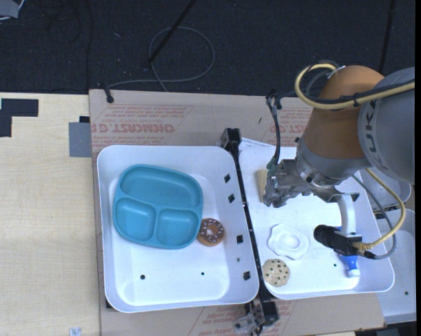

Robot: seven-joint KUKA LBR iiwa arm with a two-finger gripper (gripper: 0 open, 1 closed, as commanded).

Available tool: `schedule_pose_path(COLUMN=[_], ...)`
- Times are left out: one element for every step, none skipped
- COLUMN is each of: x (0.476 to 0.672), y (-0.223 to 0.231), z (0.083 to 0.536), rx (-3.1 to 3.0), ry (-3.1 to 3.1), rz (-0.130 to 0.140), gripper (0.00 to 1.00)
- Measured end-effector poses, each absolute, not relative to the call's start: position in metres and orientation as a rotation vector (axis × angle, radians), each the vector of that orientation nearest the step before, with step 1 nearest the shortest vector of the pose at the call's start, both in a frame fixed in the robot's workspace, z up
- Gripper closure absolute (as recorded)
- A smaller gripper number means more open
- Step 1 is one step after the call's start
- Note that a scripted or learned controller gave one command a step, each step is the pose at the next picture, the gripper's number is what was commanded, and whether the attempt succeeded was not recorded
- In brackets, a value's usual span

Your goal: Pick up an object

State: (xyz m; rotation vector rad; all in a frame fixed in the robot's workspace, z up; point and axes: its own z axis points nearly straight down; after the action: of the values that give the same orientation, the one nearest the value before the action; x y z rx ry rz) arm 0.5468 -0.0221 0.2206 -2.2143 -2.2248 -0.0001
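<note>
My gripper hangs low over the upper left part of the right bin, reaching in from the right. Just to its left a tan, flat piece lies against the bin's left wall, partly hidden by the gripper. A white fried-egg-shaped toy lies below the gripper, apart from it. A round speckled cookie rests near the bin's front left corner.
The left bin holds a blue divided plate and a chocolate doughnut at the plate's lower right. A black divider runs between the bins. A small blue item lies at the right bin's lower right.
</note>
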Motion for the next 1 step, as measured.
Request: schedule_pose_path(x=[0.5594], y=[0.0233], z=[0.2296], rx=[-2.215], ry=[-2.224], rz=[0.0], gripper=[1.0])
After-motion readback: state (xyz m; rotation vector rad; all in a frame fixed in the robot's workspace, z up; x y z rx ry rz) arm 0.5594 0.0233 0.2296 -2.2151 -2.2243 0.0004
